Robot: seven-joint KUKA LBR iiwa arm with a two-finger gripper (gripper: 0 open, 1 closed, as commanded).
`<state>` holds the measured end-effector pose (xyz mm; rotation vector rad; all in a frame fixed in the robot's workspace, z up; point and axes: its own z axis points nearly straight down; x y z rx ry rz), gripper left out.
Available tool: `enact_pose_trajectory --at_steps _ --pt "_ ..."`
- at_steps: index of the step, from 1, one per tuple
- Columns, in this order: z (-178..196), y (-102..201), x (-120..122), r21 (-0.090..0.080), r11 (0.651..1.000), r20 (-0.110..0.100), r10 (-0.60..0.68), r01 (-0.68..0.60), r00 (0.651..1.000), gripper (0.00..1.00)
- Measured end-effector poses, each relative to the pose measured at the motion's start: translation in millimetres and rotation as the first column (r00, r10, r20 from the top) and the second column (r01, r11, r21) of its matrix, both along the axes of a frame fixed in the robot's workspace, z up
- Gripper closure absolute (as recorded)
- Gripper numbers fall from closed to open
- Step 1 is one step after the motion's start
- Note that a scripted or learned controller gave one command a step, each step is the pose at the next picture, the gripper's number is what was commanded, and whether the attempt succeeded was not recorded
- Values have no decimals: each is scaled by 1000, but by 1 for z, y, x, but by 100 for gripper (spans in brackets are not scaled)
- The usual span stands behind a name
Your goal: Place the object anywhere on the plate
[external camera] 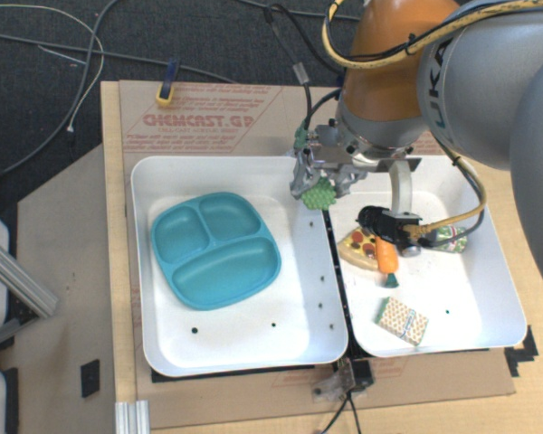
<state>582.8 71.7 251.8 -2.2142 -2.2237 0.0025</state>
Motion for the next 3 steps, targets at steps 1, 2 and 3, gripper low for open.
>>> enact_pose_trajectory --at_steps 1,2,3 --pt "-25 42 -27 1 1000 -3 1 -1 1000 100" --pt "-28 95 -53 1 1000 -2 2 -2 1000 100" --pt "-28 91 -52 -1 1000 0 -4 4 1000 0"
